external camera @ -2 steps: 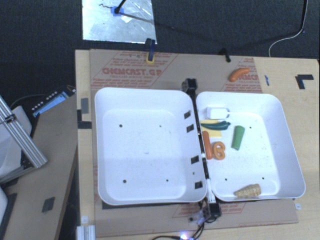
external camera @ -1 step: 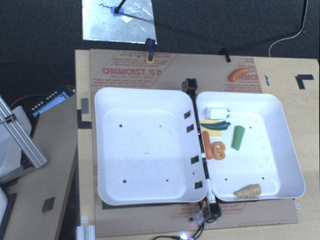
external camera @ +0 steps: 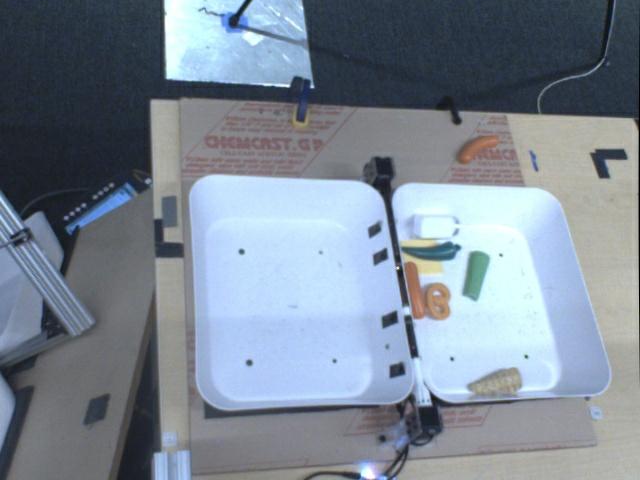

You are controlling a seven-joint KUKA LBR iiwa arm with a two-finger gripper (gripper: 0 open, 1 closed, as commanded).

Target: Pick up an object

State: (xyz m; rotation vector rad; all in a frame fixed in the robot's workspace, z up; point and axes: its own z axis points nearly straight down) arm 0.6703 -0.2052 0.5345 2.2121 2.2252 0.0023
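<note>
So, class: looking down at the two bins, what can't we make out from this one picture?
- Orange pieces in the right bin: too small to tell what they are.
- White object, dark green piece and yellow piece: they overlap, so their full shapes are hidden.
- Tan object: blurred, identity unclear.

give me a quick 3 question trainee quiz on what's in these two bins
1. True or false: the green cylinder lies in the left white bin.
2. Which bin holds the tan ridged cone? A) left B) right white bin
3. Fill in: the orange sausage-shaped piece lies outside the bins on the ____ board.

Key: 1 false; 2 B; 3 cardboard
</note>
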